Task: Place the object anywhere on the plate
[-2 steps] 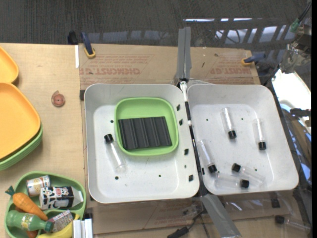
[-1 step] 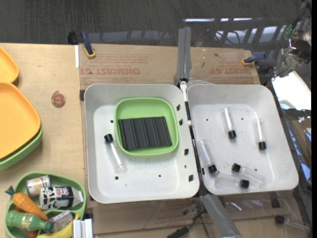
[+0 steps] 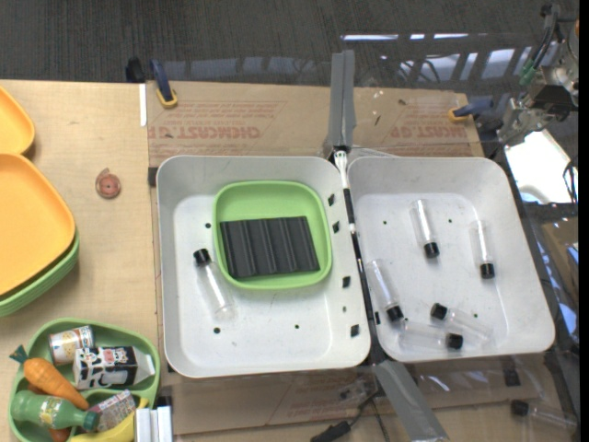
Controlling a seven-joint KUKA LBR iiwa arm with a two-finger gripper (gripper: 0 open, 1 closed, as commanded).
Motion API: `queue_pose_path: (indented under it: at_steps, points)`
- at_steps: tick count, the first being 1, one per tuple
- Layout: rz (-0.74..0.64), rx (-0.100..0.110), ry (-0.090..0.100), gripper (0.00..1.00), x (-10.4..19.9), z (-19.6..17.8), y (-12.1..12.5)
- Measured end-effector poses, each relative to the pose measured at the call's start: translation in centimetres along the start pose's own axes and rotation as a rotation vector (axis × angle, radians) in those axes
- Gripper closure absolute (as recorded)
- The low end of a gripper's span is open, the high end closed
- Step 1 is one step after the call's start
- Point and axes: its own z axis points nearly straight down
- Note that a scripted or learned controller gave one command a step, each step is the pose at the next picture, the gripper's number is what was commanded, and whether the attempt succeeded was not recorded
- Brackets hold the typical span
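Observation:
A green square plate (image 3: 271, 201) with a dark ribbed mat (image 3: 271, 247) on it lies in the left white bin (image 3: 276, 343), toward the bin's back. Just left of the plate, a clear tube with a black cap (image 3: 211, 280) rests on the bin floor, cap toward the back. The right white bin (image 3: 520, 247) holds several more clear black-capped tubes, among them one (image 3: 424, 227) near the middle, one (image 3: 481, 248) at the right and one (image 3: 384, 292) by the left wall.
Stacked yellow and green plates (image 3: 32, 233) sit on the wooden table at far left. A green bowl of toy food (image 3: 78, 385) stands at the bottom left. A small pink disc (image 3: 109, 184) lies near the left bin. Clamps (image 3: 164, 90) hold the cardboard behind the bins.

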Motion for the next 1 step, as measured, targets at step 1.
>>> queue_pose_path:
  at_steps: [1]
  points:
    - [-0.208,-0.003,0.0,1.0,0.16,9.85,-0.02]
